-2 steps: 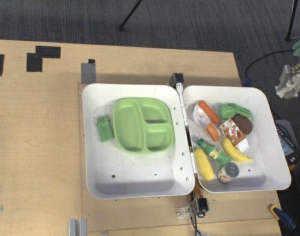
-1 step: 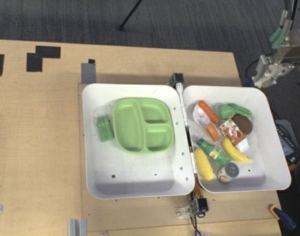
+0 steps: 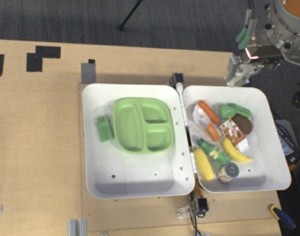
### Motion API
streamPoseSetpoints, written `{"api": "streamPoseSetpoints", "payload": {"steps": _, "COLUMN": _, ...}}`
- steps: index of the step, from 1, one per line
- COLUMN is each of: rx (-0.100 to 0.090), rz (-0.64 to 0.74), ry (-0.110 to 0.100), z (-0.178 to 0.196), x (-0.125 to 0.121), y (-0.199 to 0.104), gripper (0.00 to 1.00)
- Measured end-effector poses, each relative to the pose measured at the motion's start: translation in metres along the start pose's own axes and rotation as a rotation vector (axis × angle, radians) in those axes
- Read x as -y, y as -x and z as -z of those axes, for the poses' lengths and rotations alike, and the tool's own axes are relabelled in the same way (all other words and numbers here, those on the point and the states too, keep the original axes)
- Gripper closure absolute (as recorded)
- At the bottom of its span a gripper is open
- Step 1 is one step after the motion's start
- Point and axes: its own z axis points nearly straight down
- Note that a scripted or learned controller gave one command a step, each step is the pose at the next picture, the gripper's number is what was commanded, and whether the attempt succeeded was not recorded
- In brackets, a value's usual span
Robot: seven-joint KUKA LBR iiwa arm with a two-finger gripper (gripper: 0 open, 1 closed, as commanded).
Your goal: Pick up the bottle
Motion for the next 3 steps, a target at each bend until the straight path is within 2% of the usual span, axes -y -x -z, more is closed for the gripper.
{"api": "streamPoseSetpoints", "payload": {"steps": 1, "rx": 0.000, "rz": 0.474, "ry": 0.001, "z": 0.000, "x": -0.005, "y": -0.028, "gripper": 1.00}}
{"api": "streamPoseSetpoints", "payload": {"steps": 2, "rx": -0.001, "rz": 0.267, "ry": -0.002, "z": -0.079, "x": -0.013, "y": -0.080, "gripper": 1.00}}
{"api": "streamPoseSetpoints", "payload": {"steps": 3, "rx": -0.001, "rz": 0.389, "ry": -0.005, "z": -0.217, "x": -0.021, "y": -0.128, "gripper": 1.00}}
